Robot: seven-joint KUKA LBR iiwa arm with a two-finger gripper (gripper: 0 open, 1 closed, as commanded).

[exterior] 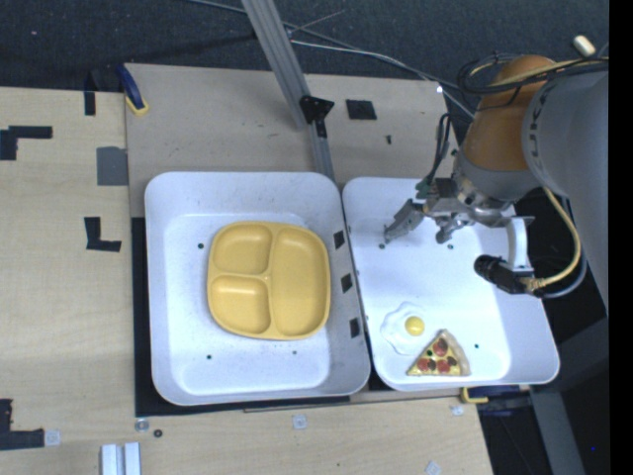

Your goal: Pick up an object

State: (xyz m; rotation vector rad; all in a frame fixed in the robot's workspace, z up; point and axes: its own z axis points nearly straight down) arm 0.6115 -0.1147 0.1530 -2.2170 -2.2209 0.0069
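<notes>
Camera view: my gripper [427, 224] hangs with jaws spread, pinching nothing, at 12 o'clock in the right white bin [514, 310]. At 6 o'clock lie a flat plastic fried egg [406, 327] and pizza slice [440, 355]: light, stiff, slippery. I would pinch across the edges.

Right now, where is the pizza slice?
The pizza slice lies in the right bin, near its front edge, just right of and below the fried egg. The gripper is up at the bin's far end, well apart from it.
</notes>
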